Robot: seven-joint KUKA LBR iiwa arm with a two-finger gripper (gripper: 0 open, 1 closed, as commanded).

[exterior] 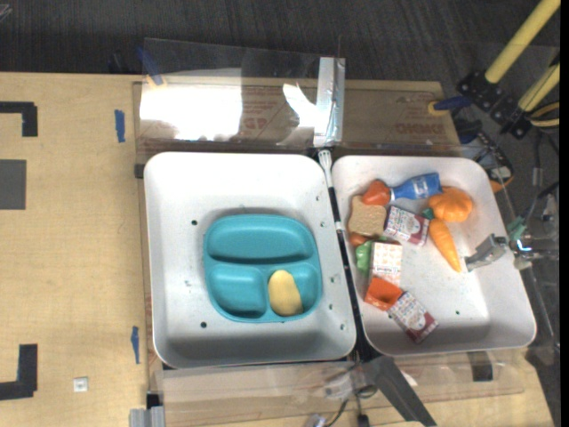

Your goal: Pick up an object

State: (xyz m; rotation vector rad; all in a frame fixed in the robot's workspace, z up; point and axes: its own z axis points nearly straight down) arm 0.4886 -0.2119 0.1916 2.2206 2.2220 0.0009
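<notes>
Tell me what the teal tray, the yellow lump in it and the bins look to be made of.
Teal tray: apparently moulded plastic, smooth, soft sheen, rounded compartment walls.
Yellow lump: probably plastic toy food, matt, uniformly coloured; possibly a potato or lemon.
Left bin and right bin: likely thin formed white plastic, slightly glossy, with rounded rims.

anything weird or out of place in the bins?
Nothing spilled or damaged. The right bin holds a loose jumble of toy food, some overlapping. In the left bin, a yellow potato-like piece sits in a lower compartment of the teal tray.
</notes>
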